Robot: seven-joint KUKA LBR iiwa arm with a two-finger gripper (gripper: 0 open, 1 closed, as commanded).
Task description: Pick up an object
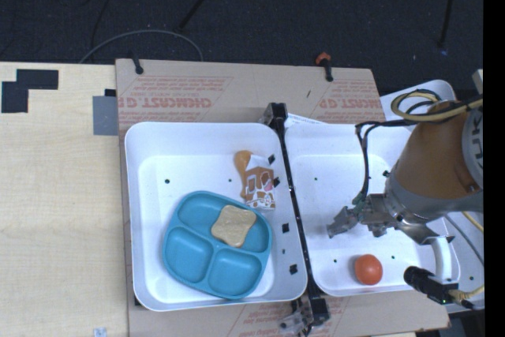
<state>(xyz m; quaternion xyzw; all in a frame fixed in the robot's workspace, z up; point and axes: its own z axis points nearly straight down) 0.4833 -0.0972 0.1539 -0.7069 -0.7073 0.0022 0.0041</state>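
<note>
A small red-orange ball (368,270) lies near the front edge of the right bin (331,150). My gripper (344,222) hangs over the middle of that bin, a little up and to the left of the ball and apart from it. In the left bin (150,162) a blue divided plate (197,256) carries a tan slice of bread (233,226). A small brown and white toy (256,181) lies just behind the plate, close to the divider between the bins.
The bins rest on a cardboard sheet (237,95) on the wooden bench (55,201). A black clip (276,113) sits at the far end of the divider. My arm (430,166) covers the right bin's right side.
</note>
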